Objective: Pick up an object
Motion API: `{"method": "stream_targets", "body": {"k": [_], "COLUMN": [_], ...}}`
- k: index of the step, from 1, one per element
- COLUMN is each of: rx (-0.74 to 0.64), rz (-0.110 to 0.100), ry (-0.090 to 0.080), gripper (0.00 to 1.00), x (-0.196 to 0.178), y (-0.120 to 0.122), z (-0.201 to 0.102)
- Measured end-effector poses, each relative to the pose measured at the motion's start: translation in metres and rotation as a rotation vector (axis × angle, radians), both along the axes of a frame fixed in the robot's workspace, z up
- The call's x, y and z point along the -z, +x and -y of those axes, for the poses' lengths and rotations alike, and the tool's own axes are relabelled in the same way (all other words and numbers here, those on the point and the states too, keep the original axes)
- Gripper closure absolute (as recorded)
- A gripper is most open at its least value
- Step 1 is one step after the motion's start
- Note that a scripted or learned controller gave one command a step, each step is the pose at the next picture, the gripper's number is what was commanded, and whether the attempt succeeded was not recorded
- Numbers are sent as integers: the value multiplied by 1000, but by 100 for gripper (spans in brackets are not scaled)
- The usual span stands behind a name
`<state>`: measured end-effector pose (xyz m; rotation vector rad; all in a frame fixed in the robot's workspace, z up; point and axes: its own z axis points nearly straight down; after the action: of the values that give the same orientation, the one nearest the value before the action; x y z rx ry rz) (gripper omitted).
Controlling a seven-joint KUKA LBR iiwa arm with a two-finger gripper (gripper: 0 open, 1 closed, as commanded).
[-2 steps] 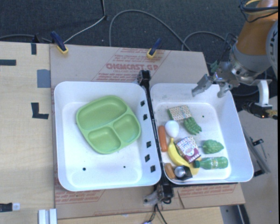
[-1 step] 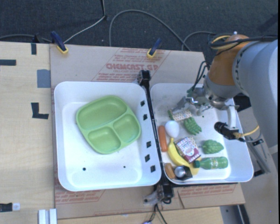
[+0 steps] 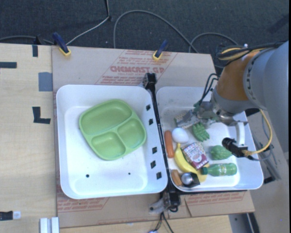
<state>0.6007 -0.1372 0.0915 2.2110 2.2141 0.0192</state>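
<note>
My gripper (image 3: pixel 188 119) is low in the right bin (image 3: pixel 250 176), near its upper middle, pointing left. Just below it lies a small green toy (image 3: pixel 200 131); I cannot tell whether they touch. A white egg (image 3: pixel 180 135) and an orange carrot-like stick (image 3: pixel 169 143) lie left of the toy. Toward the front are a yellow banana (image 3: pixel 182 163), a red-and-white packet (image 3: pixel 195 154), a green bottle (image 3: pixel 220 169) on its side and a green leafy piece (image 3: pixel 219 152).
The left bin (image 3: pixel 68 178) holds a green divided plate (image 3: pixel 113 128). A black divider (image 3: pixel 155 125) with clips runs between the bins. The arm's orange band (image 3: pixel 233 79) and grey body cover the right bin's upper right. Cables trail behind the bench.
</note>
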Motion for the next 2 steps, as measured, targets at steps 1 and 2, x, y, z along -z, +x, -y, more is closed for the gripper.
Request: {"method": "stream_targets", "body": {"k": [1,2], "rx": [-1,-2], "rz": [1,0], "ry": [2,3], "gripper": [0,0], "x": [0,0], "y": [0,-3], "z": [4,8]}}
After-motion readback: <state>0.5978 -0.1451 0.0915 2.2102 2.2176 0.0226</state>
